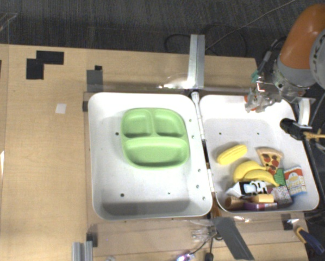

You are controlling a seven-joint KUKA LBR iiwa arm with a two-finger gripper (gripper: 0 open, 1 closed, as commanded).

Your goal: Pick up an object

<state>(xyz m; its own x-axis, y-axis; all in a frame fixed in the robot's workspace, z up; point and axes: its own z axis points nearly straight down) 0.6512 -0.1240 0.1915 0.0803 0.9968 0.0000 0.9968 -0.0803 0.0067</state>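
Gripper [256, 98] over the right bin's [227, 121] far edge.
I can't tell how its jaws stand; the toy pile [263, 186] is too jumbled to sort.

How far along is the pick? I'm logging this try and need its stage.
Done: nothing looks picked yet. The banana, pizza slice and other toys lie in the right bin; the green tray sits in the left bin. In hand: the gripper hangs over the right bin's far edge, apart from the toys, nothing between its fingers. Left: reach a toy, grasp, lift.
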